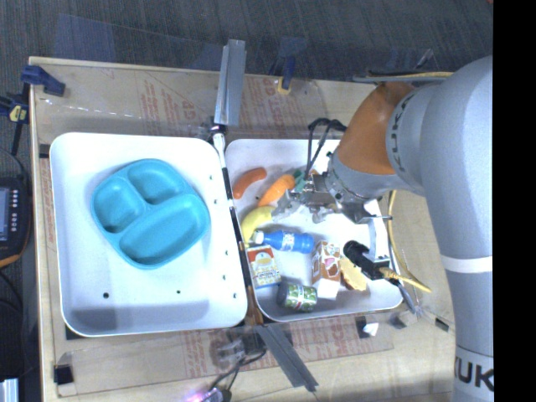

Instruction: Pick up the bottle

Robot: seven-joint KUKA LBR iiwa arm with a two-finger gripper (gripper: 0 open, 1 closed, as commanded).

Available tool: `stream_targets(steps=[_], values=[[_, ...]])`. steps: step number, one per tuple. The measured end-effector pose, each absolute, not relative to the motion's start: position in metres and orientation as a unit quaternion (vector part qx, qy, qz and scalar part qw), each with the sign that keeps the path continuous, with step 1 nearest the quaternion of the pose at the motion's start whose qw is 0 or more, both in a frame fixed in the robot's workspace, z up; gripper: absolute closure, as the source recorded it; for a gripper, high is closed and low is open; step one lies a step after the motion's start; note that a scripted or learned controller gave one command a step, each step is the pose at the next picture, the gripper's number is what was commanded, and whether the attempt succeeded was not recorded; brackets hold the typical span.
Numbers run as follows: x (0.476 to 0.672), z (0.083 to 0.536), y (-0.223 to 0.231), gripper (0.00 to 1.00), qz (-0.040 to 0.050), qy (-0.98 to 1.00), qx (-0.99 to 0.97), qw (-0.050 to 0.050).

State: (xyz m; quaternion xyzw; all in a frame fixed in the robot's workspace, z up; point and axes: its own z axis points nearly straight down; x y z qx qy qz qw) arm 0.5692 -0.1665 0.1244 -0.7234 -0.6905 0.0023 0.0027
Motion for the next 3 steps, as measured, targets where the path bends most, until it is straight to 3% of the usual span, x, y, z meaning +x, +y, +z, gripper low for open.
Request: stream_targets(steps=[1,2,3], values=[[0.5359,0.0917,-0.1311,0.00,0.0012,-0.672,-0.740,0.001],[0.5361,0.1012,-0.1308,1.00,0.0021,-0.674,-0.738,0.002],[0.5361,0.1012,-0.1307,0.00,0.0021,-0.674,-0.738,0.001]])
